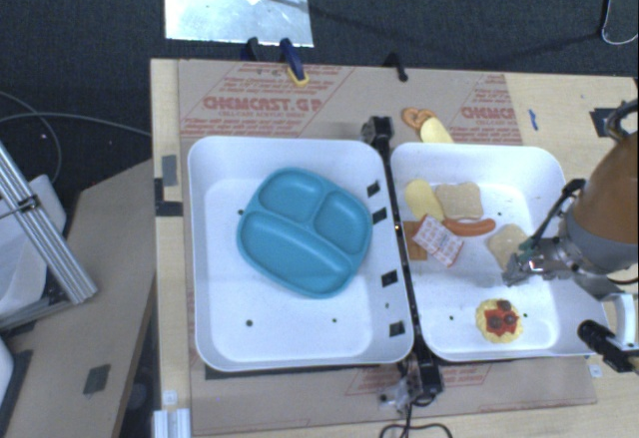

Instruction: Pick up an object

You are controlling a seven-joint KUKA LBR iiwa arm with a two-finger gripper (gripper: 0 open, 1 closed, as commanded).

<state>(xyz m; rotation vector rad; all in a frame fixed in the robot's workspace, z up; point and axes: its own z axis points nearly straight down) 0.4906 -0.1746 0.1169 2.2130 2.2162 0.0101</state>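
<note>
1. two shallow white bins sit side by side on a cardboard-covered bench; the left bin (215, 256) and the right bin (544, 167) touch along a shared middle edge with black clips.
2. a blue divided plate (305, 244) lies in the middle of the left bin, a little toward its far edge, with its three compartments facing up.
3. the right bin holds toy food. near its far left corner a yellow piece (423, 197) lies just beside a slice of toast (459, 199).
4. a red sausage (469, 225) lies just in front of the toast, and a red-and-white checked packet (437, 239) lies by the bin's left edge, touching or nearly touching the sausage's left end.
5. a pale bread-like piece (506, 243) lies near the bin's centre, to the right of the sausage.
6. a small round pizza (499, 319) with red toppings lies near the front edge of the right bin, apart from the other items.
7. the gripper (521, 266) reaches in from the right edge, low over the bin floor, just beside the front of the pale bread-like piece; whether it touches it cannot be told.
8. the state of its jaws cannot be told, as the tips are small and blurred.
9. outside the bins, by the right bin's far left corner, a yellow banana-like toy (435, 131) and a small orange piece (415, 117) rest on the cardboard.
</note>
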